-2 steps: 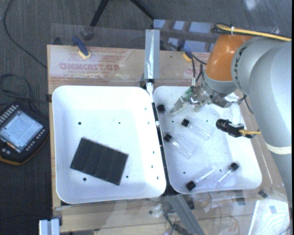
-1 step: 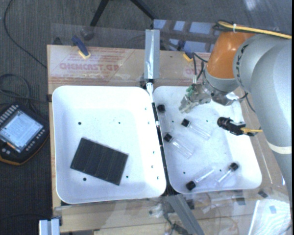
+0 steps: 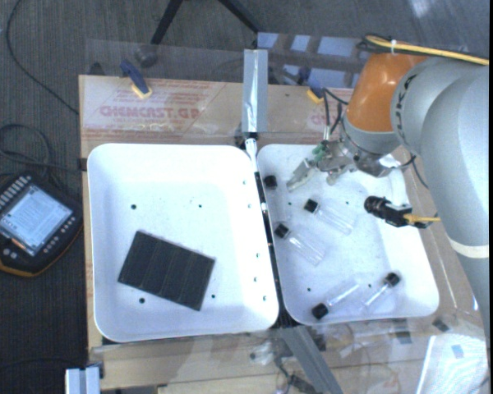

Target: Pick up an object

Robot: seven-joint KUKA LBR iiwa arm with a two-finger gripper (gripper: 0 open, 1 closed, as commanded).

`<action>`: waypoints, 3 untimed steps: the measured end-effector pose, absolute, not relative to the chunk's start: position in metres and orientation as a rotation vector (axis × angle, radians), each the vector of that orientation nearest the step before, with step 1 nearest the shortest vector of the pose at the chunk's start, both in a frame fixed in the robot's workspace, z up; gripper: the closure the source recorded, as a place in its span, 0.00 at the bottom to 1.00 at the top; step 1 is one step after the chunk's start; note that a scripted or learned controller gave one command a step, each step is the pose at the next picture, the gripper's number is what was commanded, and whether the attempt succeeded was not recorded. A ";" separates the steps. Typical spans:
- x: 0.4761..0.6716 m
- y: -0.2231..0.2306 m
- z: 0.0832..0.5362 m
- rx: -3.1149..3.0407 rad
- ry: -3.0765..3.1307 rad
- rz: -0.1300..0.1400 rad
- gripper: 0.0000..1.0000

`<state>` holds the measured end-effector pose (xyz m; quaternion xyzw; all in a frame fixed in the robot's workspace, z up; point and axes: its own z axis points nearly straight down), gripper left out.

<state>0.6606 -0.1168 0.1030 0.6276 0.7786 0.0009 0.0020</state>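
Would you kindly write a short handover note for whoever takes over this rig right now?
Tool: over the back of the right bin; its state is unclear and nothing is seen in it.
Things: clear vials with black caps lie loose in the right bin. A dark panel lies flat in the left bin.
Done: nothing picked up yet.
Left: come down on one thing, probably a vial near the tool, grip it and lift it.

Fixed above the bench (image 3: 172, 109), looking down at a slant, fairly near; left bin (image 3: 172, 187) at nine o'clock, right bin (image 3: 407, 261) at three.
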 end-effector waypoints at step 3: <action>0.615 -0.196 0.435 1.671 2.655 -0.003 0.00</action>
